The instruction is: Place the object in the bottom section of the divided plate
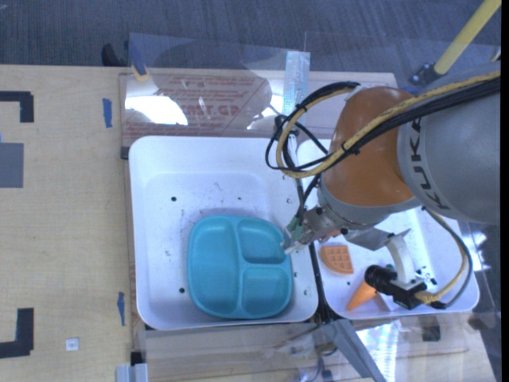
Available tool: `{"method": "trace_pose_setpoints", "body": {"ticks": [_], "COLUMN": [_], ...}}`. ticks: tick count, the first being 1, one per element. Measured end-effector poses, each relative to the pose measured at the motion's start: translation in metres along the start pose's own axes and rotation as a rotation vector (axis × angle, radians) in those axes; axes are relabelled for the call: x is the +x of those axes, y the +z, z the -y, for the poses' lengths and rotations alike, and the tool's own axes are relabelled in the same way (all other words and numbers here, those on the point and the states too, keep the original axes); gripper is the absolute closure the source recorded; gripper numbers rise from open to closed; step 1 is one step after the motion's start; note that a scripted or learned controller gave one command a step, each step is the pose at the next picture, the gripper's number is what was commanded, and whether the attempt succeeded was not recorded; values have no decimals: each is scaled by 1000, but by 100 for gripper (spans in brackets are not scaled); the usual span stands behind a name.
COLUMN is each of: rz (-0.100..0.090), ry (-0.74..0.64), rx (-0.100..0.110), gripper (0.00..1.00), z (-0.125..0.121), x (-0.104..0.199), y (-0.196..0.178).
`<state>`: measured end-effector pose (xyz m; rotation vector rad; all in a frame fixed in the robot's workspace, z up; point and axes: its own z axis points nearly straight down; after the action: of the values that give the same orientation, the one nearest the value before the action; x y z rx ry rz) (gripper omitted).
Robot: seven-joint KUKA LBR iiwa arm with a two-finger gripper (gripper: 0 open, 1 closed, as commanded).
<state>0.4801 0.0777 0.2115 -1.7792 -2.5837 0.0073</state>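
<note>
Fingers (294,235): grip state can't tell, hovering at turquoise divided plastic plate (238,267) rim; orange waffle-shaped toy (336,259) just right, unplaced.

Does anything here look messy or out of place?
Mostly tidy. The left bin has dark specks scattered on its floor beside the blue divided plate. The waffle piece and orange cone lie loose in the right bin.

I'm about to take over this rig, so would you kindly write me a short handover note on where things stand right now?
Claw: low at the plate's right edge, between the two bins; its grip state cannot be judged.
Blue divided plate: in the left bin, all sections bare.
Waffle and orange cone: lying in the right bin.
Done: nothing placed.
Left: pick up an object and set it in the plate's bottom section.
</note>
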Motion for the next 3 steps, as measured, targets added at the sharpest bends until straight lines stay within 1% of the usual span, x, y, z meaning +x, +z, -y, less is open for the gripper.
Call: {"method": "trace_pose_setpoints", "body": {"ticks": [1, 2, 3], "rz": [0, 1, -1], "ry": [8, -328, -507], "rx": [-3, -1, 2], "gripper": [100, 100, 100], "z": [-27, -10, -29], "x": [74, 26, 79], "y": [-5, 0, 59]}}
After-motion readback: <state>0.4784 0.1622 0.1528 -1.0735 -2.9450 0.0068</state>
